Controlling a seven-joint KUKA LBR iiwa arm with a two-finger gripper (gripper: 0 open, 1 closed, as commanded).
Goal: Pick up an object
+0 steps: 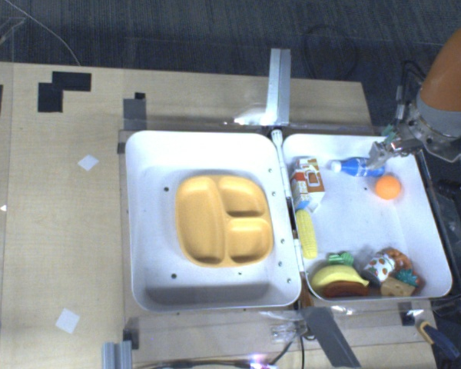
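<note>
The right bin (415, 229) holds a blue and white bottle (352, 167) lying near its back wall and an orange ball (387, 187) just right of it. A small carton (306, 181) and a corn cob (307, 234) lie along the bin's left wall. At the front sit a banana (337, 276), a dark red piece (339, 289) and some small toys (392, 270). My gripper (389, 147) is at the bin's back right, just above the bottle's right end and the ball. Nothing shows between its tips.
The left bin (146, 206) holds a yellow divided tray (221, 219). A metal post (279, 87) stands behind the wall between the bins. The arm's orange band (449, 71) hangs over the right bin's back corner. Cables lie at the right edge.
</note>
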